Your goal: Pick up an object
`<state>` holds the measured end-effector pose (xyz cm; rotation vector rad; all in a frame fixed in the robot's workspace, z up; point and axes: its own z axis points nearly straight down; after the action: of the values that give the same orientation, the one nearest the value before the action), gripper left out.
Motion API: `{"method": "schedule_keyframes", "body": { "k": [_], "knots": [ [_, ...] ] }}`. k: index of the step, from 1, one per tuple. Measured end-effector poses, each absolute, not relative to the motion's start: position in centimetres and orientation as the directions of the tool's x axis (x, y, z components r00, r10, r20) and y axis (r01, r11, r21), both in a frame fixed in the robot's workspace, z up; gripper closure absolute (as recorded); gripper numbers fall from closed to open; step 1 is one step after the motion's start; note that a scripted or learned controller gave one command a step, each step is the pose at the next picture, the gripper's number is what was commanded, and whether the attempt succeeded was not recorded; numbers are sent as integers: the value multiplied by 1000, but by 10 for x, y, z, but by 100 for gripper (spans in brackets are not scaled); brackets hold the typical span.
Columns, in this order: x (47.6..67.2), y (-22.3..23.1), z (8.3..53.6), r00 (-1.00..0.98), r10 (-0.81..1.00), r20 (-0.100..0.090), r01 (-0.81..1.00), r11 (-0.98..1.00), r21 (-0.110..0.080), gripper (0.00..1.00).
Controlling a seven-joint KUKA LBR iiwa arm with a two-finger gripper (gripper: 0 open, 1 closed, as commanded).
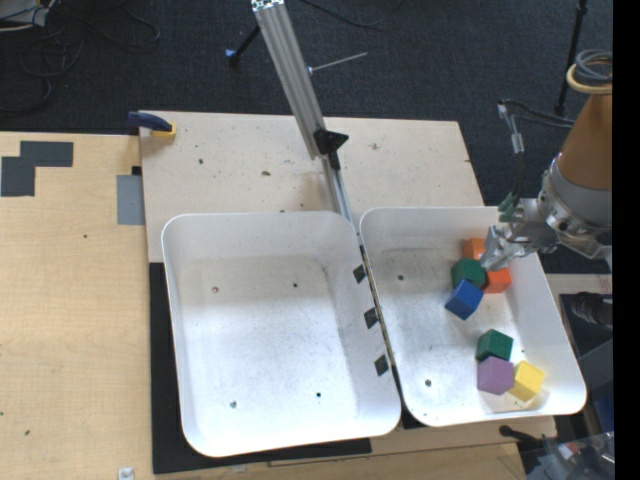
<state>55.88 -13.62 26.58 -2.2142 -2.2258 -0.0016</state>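
Tool (pixel 497 255) sits low in the right bin (pixel 420 230), at its far right side, reaching in from the right below the grey wrist and orange band of the arm (pixel 585 163); its tip is down among a cluster of blocks, and whether it is open or has hold of anything cannot be told from this slanted view.

Nearest the camera, in the right bin's near right corner, a yellow block (pixel 529 380) lies touching a purple block (pixel 494 375), with a green block (pixel 494 345) just behind them. Further back, a blue block (pixel 464 299) rests beside a darker green block (pixel 468 274), which lies right at the tool's tip. An orange block (pixel 498 280) sits just right of that one, and another orange piece (pixel 472 249) shows just beyond it.

To the left lies the left bin (pixel 200 230), its right rim touching the right bin's. Both rest on the tabletop (pixel 240 158). Beyond them a slanted aluminium rail (pixel 293 68) rises from the tabletop, and a blue-and-yellow clamp (pixel 152 123) sits at the far left corner.
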Motion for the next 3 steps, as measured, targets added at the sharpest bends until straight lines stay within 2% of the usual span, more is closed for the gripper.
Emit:
{"method": "schedule_keyframes", "body": {
  "k": [2,3],
  "knots": [
    [593,-40,268,-4,1000,2,1000,4,-1,100],
    [616,7,246,-4,1000,1,1000,4,-3,100]
  ]
}}
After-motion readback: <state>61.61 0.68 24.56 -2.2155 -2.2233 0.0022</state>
